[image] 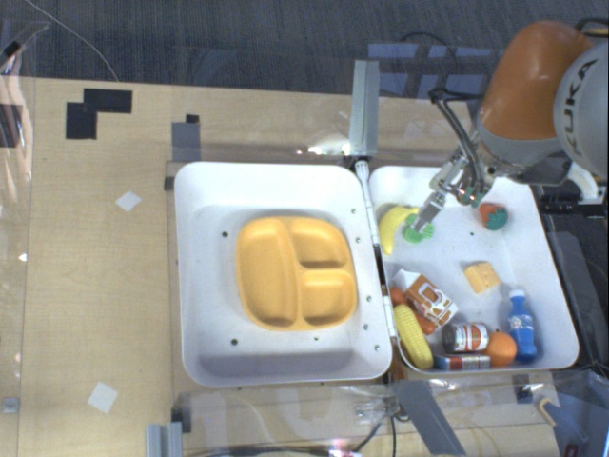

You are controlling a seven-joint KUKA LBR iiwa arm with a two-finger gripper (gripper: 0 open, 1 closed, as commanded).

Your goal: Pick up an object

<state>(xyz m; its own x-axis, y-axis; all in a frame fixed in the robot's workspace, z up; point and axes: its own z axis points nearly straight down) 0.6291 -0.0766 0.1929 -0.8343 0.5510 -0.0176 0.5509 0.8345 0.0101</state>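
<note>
Your arm (547, 89) comes in from the right edge of the camera view, its big orange band uppermost and the grey housing just below and to the right of it. From there the wrist slants down and to the left, narrowing to a slim metal section. You see the gripper (422, 223) at its lower-left end, pointing down and left at a tilt rather than straight down. Its tip is too small to make out clearly.
</note>
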